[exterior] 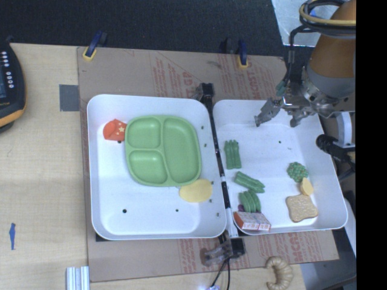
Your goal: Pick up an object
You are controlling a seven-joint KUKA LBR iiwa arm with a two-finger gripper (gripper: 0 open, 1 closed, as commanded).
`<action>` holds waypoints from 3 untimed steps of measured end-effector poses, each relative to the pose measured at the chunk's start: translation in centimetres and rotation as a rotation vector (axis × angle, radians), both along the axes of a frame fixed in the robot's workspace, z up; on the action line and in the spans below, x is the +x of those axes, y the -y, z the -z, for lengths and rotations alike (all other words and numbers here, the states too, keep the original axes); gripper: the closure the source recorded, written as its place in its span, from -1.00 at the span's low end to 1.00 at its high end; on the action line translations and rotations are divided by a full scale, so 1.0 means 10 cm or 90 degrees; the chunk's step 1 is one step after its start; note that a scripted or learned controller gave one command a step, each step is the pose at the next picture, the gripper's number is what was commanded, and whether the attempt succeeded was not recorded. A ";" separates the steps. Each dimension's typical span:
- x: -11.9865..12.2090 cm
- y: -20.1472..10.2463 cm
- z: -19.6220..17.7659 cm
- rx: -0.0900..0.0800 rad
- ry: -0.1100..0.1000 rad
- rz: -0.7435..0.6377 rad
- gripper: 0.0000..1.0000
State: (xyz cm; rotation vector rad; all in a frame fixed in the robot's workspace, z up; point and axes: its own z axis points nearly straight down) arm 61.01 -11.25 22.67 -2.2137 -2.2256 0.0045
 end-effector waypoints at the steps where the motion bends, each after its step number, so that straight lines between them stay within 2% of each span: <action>1: -0.71 -0.17 0.66 0.001 -0.007 0.000 -1.00; 2: -1.16 -0.07 1.38 0.002 -0.006 0.001 -1.00; 3: -1.32 -0.20 1.35 0.001 -0.002 0.001 -1.00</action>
